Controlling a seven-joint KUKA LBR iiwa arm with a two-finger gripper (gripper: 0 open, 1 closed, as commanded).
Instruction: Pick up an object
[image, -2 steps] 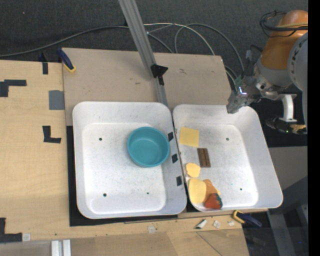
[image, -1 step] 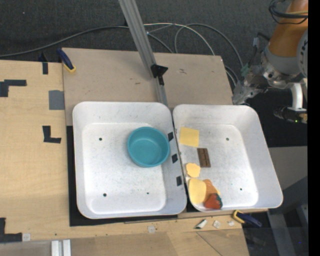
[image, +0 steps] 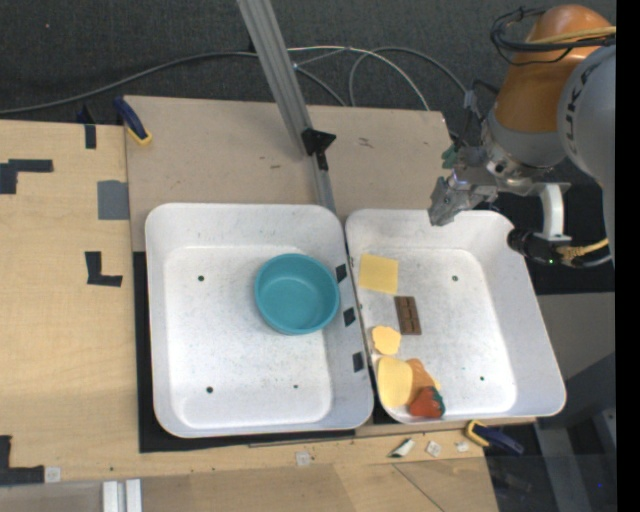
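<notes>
While the grey arm with the orange band (image: 545, 85) reaches in from the right, its jaws (image: 445, 205) hang over the far rim of the right shallow white bin (image: 500, 330), near that bin's far-left corner — too small and dark to tell whether they are open or closed. Nothing shows between them.

Right bin contents, all along its left side: a pale yellow square flat piece (image: 379, 273) near the far left, a small brown rectangular block (image: 407, 315) just beside and nearer the camera, then a small yellow rounded piece (image: 386, 341) by the left wall. At the near-left corner sits a cluster — a larger pale yellow rounded piece (image: 394, 380) touching an orange item (image: 422, 378) and a red rounded item (image: 427, 404) with a bit of teal at its edge. The jaws are well apart from all of these.

Left shallow white bin (image: 190, 320) holds one teal round plastic bowl (image: 295, 292), upright, right of the bin's middle.

Both bins sit side by side on the light wooden desk (image: 60, 290). A grey metal pole (image: 290, 90) slants up from between the bins' far edges. Black cables (image: 380, 60) trail across the dark floor behind.
</notes>
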